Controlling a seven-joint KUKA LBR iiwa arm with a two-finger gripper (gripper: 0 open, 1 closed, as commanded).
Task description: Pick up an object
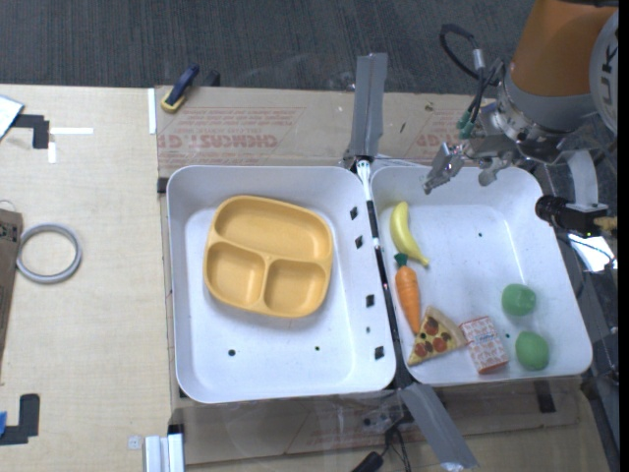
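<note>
Two shallow white bins side by side: left bin well to the left of the gripper, right bin directly beneath and below it. Grey arm with orange band reaching in from the upper right. Gripper poised over the right bin's far rim, fingers spread apart, nothing between them. Yellow three-compartment plate far left of the gripper, in the left bin. Banana just below-left of the gripper; carrot under that. Pizza slice, red-and-white carton, two green fruits further below, toward the near right corner. Tape roll far off left on the bench.
</note>
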